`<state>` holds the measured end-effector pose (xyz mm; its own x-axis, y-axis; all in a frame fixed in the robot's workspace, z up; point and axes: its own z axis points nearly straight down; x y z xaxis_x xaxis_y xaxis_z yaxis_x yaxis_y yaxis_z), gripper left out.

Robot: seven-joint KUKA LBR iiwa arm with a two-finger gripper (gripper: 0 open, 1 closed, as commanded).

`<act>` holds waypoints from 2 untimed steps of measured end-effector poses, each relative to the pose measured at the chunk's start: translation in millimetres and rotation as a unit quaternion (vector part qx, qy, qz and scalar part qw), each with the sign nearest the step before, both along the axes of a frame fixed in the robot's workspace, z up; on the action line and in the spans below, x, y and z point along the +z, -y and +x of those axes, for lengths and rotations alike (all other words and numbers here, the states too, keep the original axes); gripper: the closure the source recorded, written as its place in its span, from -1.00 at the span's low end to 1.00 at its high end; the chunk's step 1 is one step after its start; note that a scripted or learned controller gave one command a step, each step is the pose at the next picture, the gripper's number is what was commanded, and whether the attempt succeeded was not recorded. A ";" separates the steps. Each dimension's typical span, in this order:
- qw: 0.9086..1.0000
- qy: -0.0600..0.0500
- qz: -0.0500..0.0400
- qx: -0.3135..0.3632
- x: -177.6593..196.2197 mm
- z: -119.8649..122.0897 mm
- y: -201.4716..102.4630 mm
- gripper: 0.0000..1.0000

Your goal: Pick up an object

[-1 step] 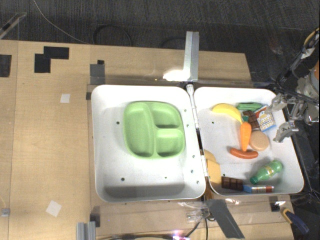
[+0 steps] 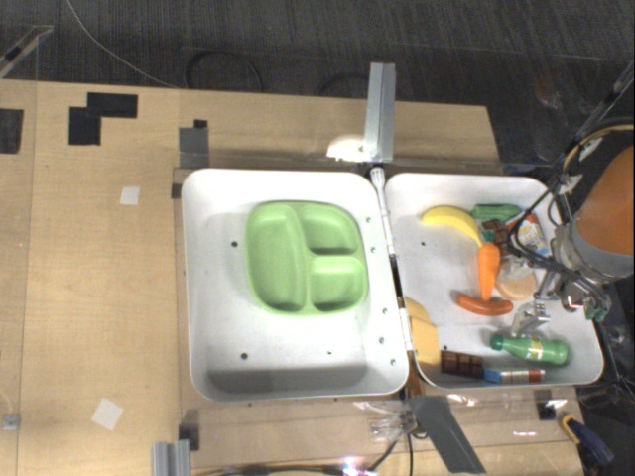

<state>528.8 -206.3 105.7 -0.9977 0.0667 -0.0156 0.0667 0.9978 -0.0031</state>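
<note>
1. Gripper (image 2: 537,311): seen at the right side of the right bin (image 2: 427,266), below the grey arm (image 2: 600,236) with its orange band. It sits low over the toys, just above the green bottle (image 2: 529,347) and beside the red sausage (image 2: 484,304). Whether its claw is spread or closed cannot be told; cables and metal parts clutter that spot. Nothing is visibly held.
2. Right bin contents: a yellow banana (image 2: 452,222) near the top, an orange carrot (image 2: 487,269) standing lengthwise below it, a green item (image 2: 495,211) at the upper edge, a pale round item (image 2: 516,284) beside the carrot, a brown bar (image 2: 460,365) and a red marker-like stick (image 2: 516,375) along the lower edge, and a tan piece (image 2: 421,330) at the left wall.
3. Left bin (image 2: 213,296): holds a green divided tray (image 2: 303,256), lying flat near the centre.
4. Labels: the green bottle carries a yellowish band; no writing on it or elsewhere is legible.
</note>
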 end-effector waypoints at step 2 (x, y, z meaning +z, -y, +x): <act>0.997 0.002 0.002 -0.080 -14.5 -9.3 -88.8 -1.00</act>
<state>519.5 -117.5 91.2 -0.9740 0.2256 -0.0195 0.2256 0.9742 0.0018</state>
